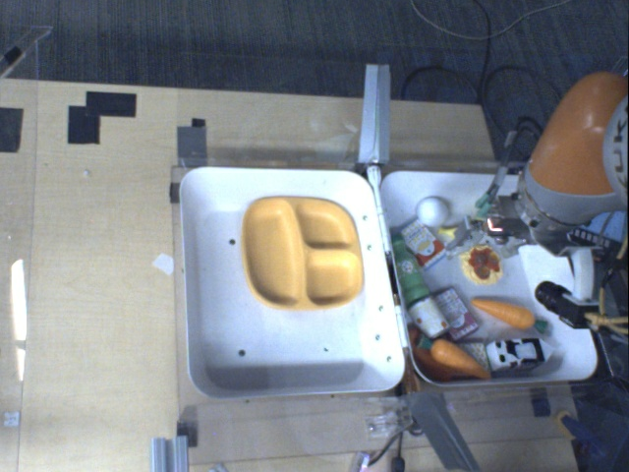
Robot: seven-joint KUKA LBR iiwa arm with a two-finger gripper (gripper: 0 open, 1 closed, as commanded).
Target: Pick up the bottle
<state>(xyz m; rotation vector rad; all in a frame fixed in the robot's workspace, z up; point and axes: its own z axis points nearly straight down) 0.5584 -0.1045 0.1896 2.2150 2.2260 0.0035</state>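
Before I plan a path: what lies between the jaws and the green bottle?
In the camera view, a small red-and-white packet lies between the gripper and the green bottle.

Arm [580,160]: rounded orange band, glossy, over a grey collar with a pale highlight. Below the collar, a small metal tool head with a red-lit spot and green bit. Thin dark cables run beside the tool head. Fingers too small to resolve.

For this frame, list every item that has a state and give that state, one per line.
Bottle: lying in the right bin, not gripped.
Tray: hollows up, in the left bin.
Carrots: two, lying flat.
Ball: resting near the bin's back wall.
Gripper: above the right bin, beside the pizza slice.
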